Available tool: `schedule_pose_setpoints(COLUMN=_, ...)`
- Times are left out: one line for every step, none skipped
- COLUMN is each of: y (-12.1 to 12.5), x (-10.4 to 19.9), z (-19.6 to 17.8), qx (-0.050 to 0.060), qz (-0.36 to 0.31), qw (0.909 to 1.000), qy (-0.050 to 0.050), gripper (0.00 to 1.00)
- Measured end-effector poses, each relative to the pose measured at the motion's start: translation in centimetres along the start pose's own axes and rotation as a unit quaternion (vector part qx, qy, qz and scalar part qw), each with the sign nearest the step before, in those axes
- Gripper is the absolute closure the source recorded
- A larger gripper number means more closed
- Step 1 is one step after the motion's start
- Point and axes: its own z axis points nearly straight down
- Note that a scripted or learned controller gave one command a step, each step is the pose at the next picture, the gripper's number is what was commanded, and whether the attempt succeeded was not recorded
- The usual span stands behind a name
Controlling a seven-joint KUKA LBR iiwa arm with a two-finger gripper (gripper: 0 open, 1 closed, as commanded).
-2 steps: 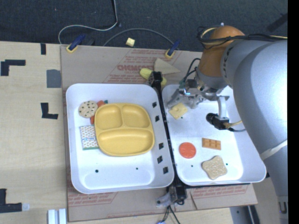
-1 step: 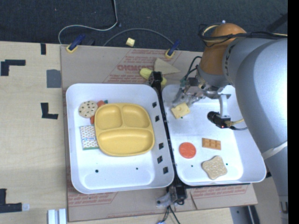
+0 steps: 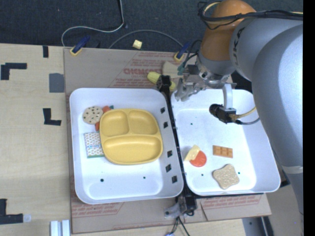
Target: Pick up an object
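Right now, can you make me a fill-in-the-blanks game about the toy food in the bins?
1. The yellow tray has ___ compartments.
2. The cookie lies in the ___ bin.
3. The slice of bread lies in the ___ bin.
4. The cracker in the right bin is colored ___.

Missing words: three; left; right; orange

Bulky grey arm [image 3: 275,68], orange wrist band [image 3: 221,28], dark cables, metallic claw [image 3: 189,88]

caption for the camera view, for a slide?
Arm's tool hangs over the right bin's far corner; bread slice, cracker nearby, yellow tray in left bin.
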Motion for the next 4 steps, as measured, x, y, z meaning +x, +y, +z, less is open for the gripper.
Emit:
schedule_pose_setpoints(y=0.4, x=-6.9, z=-3.4, qx=0.002, qz=0.005, qw=1.0000, qy=-0.002, gripper=1.00)
schedule_pose_setpoints(y=0.9, x=-18.3, z=-4.4, qx=0.003, qz=0.007, qw=1.0000, qy=-0.003, gripper=1.00)
schedule_pose_setpoints(y=-0.5, x=-8.9, z=3.4, qx=0.008, qz=0.000, qw=1.0000, qy=0.001, gripper=1.00)
schedule_pose_setpoints(y=1.0, x=-17.0, z=-1.1, qx=0.002, qz=0.005, qw=1.0000, qy=-0.003, gripper=1.00)
